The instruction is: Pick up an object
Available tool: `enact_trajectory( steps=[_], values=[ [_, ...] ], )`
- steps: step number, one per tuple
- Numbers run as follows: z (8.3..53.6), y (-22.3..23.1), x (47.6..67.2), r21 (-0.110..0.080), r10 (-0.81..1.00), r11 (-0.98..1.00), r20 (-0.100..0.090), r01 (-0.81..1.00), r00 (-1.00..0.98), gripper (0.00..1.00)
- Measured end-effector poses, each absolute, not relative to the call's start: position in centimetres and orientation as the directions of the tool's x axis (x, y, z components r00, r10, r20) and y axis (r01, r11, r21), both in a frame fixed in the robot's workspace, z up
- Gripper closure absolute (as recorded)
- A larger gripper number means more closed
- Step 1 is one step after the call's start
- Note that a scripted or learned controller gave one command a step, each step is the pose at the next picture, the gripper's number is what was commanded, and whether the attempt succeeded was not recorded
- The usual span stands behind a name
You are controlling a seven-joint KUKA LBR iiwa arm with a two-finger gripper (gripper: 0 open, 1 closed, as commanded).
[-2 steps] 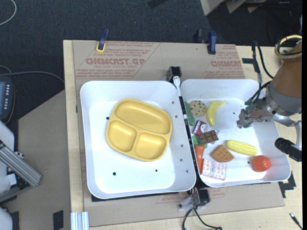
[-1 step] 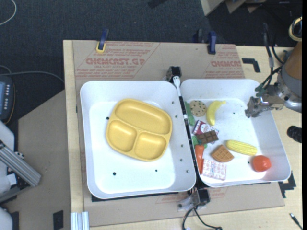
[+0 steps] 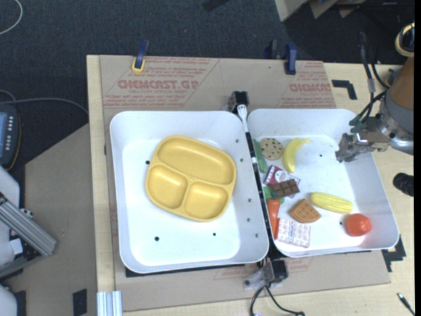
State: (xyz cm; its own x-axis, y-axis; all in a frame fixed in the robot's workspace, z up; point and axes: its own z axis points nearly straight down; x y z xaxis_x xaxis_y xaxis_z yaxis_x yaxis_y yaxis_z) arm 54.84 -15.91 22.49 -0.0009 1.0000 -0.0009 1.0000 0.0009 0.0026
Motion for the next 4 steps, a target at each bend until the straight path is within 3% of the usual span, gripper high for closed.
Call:
enact_trajectory(
  steps=[1, 3, 4],
  values=[
    [22.8, -10.2, 53.2, -0.002, 1.000, 0.005, 0.003, 1.000, -0.005, 1.00],
    [23.1, 1.3, 51.8, 0.001, 1.000, 0.008, 0.003, 1.000, -0.008, 1.00],
    [21.8, 3.6, 51.7, -0.004, 1.000, 0.003, 0.001, 1.000, -0.003, 1.00]
  ],
)
